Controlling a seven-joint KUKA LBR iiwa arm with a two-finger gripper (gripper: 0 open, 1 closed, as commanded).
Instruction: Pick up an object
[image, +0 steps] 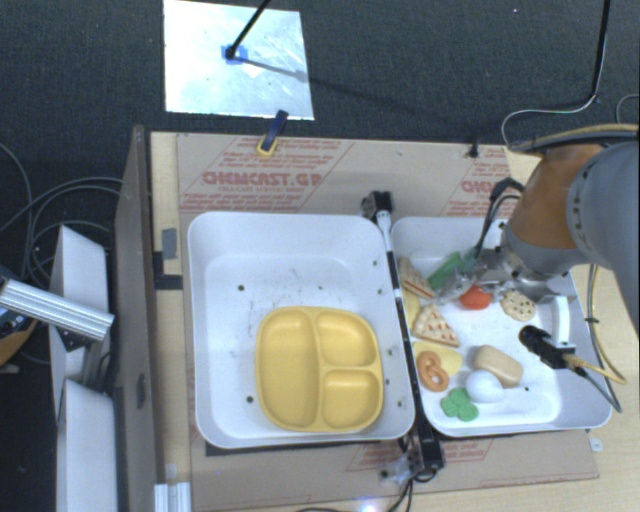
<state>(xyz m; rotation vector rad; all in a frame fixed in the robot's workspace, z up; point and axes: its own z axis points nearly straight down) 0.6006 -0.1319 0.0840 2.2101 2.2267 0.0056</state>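
Since the claw (487, 280) sits low among crowded toys near the red piece (477, 297), its grip apparently unreadable, descend squarely on one item.

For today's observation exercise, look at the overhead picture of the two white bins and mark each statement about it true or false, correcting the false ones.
1. The yellow divided plate lies in the left bin. True.
2. The plate has two compartments. False: it has three.
3. The toy foods lie in the right bin. True.
4. The white egg lies at the far end of the right bin. False: it lies near the front edge, beside the green piece.
5. The arm reaches over the left bin. False: it is over the right bin, above the red tomato.
6. The pizza slice lies close to the wall between the bins. True.
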